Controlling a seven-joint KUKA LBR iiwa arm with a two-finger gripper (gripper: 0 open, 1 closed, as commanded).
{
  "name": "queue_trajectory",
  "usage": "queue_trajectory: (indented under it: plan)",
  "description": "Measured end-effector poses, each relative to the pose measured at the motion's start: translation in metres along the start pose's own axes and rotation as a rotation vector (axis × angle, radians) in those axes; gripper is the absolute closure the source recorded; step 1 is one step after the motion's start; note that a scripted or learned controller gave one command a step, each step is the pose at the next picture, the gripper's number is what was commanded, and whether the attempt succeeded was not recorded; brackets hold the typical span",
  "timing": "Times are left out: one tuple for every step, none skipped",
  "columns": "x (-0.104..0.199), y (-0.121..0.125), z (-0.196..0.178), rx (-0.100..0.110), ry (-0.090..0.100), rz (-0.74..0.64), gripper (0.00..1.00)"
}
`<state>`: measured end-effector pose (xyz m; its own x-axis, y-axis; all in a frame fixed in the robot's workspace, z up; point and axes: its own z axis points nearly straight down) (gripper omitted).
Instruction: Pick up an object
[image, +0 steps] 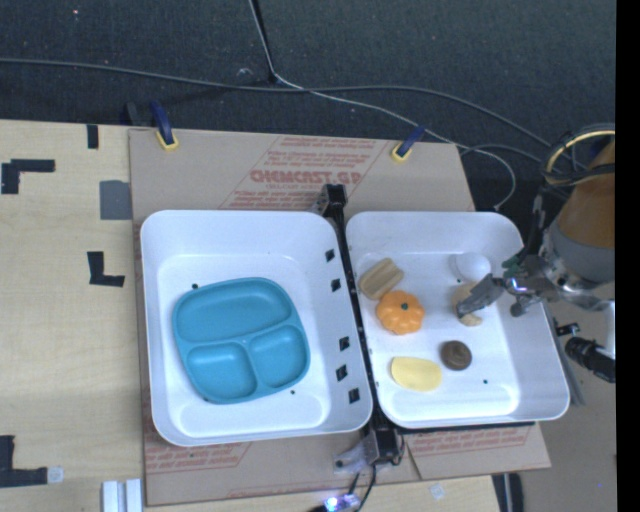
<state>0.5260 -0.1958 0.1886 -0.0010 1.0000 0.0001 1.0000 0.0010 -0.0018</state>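
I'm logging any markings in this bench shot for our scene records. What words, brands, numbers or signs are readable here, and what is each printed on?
"CHEMCAST GP": red print, repeated in slanted rows on the brown board under the two bins; clearest just above the left bin.
The smaller red print beside it, and the rows along the board's bottom edge, are too blurred to read.

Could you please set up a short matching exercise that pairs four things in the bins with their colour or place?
Things:
1. divided tray
2. pumpkin-shaped toy
3. oval piece
4. small round disc

Descriptions:
A. orange, middle of the right bin
B. pale yellow, near the right bin's front edge
C. brown, right of the yellow piece
D. blue, in the left bin

Pairs: 1-D, 2-A, 3-B, 4-C
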Motion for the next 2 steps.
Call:
queue_trajectory:
  plan:
    - [-0.007,0.005,0.050,0.003,0.000,0.000,0.00]
    - [-0.006,0.005,0.102,-0.001,-0.001,-0.001,0.00]
